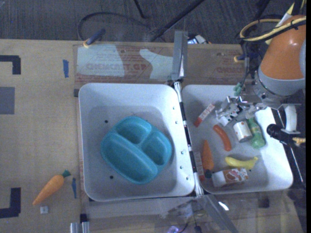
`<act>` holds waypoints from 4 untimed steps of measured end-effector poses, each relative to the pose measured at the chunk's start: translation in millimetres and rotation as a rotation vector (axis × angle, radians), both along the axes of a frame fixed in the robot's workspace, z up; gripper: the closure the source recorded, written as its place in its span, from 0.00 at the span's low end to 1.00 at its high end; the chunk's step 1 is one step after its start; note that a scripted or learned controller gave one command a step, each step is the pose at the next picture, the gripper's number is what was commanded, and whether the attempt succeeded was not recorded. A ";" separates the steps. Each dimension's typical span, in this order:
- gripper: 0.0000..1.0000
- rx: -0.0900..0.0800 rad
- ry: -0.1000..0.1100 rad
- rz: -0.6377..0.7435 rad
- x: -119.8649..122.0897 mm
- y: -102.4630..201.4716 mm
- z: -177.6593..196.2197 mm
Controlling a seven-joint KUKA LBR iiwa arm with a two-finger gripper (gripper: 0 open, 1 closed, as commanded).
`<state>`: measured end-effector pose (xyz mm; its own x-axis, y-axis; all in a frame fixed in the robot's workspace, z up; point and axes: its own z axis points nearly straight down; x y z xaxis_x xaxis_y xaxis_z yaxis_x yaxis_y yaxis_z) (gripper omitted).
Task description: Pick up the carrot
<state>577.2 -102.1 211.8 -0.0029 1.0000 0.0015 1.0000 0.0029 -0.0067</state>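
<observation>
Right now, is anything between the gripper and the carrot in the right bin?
The red sausage lies roughly on the line from the gripper to the carrot. Nothing covers the carrot from above; a small carton sits close by its lower end.

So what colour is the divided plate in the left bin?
Teal blue divided plastic plate, seen clearly in the camera view.

A robot lab, by the look of it: a plywood bench [34, 130] marked with black tape corners [11, 64], two white bins [87, 130] fixed at its middle, tripod legs [184, 8] and cables [97, 21] on grey carpet behind the bench.
</observation>
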 end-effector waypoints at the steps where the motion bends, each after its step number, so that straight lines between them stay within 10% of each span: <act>1: 0.00 0.001 0.000 0.122 -53.3 -7.2 -112.3; 2: 0.00 0.002 -0.002 0.298 -98.9 -61.0 -60.5; 3: 0.00 0.013 -0.001 0.078 -35.5 -112.1 -112.2; 4: 0.00 0.013 -0.001 0.077 -35.5 -112.3 -112.0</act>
